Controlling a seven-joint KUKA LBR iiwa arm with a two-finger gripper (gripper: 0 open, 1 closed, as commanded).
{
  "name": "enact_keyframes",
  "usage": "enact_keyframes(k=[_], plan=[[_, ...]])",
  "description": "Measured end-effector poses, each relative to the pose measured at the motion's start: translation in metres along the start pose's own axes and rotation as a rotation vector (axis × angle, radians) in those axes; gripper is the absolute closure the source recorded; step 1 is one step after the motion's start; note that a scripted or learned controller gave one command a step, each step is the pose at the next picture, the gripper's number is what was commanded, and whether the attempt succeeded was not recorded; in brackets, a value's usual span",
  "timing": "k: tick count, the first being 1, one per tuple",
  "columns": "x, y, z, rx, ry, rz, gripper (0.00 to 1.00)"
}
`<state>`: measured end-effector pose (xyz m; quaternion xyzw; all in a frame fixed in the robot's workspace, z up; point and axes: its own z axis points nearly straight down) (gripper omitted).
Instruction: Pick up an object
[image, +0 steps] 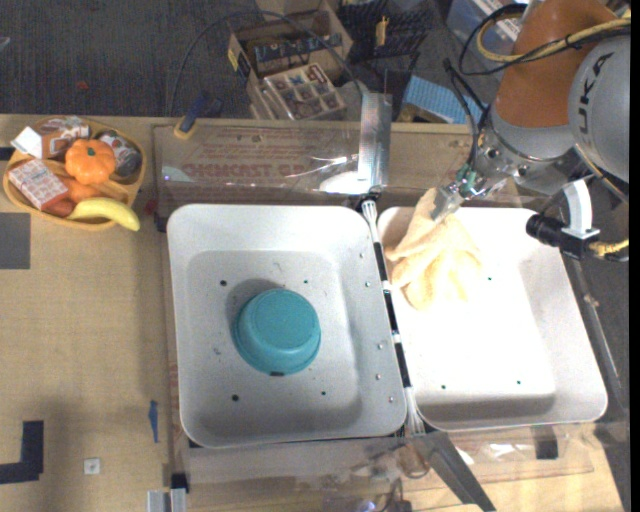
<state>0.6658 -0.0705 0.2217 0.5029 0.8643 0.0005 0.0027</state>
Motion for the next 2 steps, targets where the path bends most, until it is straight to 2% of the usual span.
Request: enact_keyframes(k=[1,2], plan=[[0.000,0.000,0.000,-0.001,0.000,-0.001,0.00],[0.029,0.018,0.035,0.002,0.003,-0.082,0.00]])
